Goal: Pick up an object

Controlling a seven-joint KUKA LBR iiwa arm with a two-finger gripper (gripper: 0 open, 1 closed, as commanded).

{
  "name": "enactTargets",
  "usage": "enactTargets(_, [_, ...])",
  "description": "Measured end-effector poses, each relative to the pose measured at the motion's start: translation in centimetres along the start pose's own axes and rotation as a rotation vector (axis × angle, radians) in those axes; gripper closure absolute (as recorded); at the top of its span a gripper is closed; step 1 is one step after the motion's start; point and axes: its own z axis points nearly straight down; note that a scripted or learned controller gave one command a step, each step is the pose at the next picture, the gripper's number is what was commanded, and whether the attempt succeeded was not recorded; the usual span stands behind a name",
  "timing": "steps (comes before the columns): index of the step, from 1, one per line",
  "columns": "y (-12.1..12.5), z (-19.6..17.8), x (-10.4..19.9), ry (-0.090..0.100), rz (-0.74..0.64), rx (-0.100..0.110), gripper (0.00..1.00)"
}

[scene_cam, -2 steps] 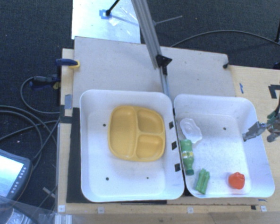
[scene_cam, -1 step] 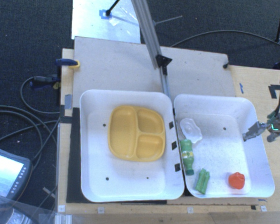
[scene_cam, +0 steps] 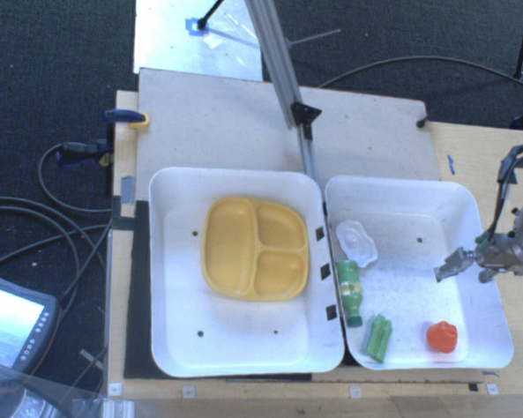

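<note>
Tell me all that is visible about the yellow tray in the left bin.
The yellow tray is a rounded rectangle, apparently of matte plastic, with three compartments: one large at the left, two smaller at the right. It lies flat, open side up, on the floor of the left bin, nearer its far right part. It holds nothing, and nothing else touches it.

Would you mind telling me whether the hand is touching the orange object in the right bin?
Apart. The camera view shows bare white bin floor between the hand and the orange object, which lies nearer the bin's front corner.
</note>
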Motion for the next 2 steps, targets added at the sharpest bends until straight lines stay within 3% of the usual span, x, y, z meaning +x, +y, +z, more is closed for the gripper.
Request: enactTargets(2, [-0.5,10.5,-0.8,0.000,0.000,-0.001,0.00])
